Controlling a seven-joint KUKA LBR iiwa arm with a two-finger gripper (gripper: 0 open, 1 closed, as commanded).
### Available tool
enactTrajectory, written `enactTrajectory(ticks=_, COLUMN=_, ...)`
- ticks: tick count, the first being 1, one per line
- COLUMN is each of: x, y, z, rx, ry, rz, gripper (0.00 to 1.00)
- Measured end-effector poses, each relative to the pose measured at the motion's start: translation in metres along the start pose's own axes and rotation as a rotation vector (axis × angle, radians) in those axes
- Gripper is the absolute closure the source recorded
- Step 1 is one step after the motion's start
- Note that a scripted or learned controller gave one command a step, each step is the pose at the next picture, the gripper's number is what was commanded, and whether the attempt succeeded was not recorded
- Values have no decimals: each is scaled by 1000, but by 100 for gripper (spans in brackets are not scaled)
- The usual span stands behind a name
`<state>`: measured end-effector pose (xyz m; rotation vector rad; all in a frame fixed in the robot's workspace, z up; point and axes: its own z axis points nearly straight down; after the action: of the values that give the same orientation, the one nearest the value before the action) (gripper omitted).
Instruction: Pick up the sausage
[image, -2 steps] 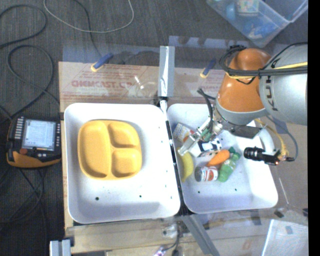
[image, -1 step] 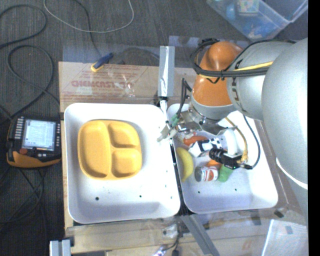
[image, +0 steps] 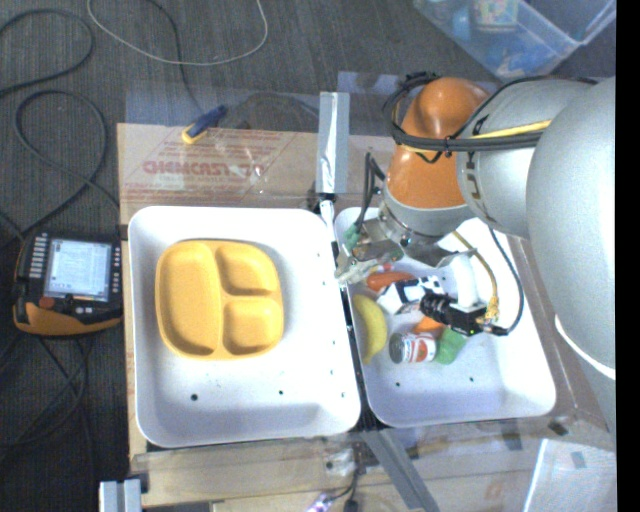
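In the right bin (image: 500, 395), close to its left wall and toward the far edge, the gripper (image: 362, 252) hung low over a huddle of toy food, reaching down from the grey arm (image: 560, 150) with its orange band (image: 432, 140). Whether its fingers were spread or pressed together I could not tell; the wrist hid them.

Just beside the gripper lay the sausage (image: 388, 279), a reddish-orange piece with its long axis running roughly left to right, tilted a little toward the near-left corner, partly covered by the tool and a black cable fitting. I saw nothing gripped.

Nearer the front sat a yellow banana (image: 372, 328) along the left wall, a small can (image: 412, 349) lying on its side next to it, and a green piece (image: 452, 345) just beyond that.

The left bin (image: 180, 400) held a yellow divided tray (image: 220, 297), set at its middle.
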<state>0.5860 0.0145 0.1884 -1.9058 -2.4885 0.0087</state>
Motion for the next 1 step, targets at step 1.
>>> enactTrajectory(ticks=1, x=-25, y=20, z=-16, rx=-4, ry=-4, rz=366, gripper=100)
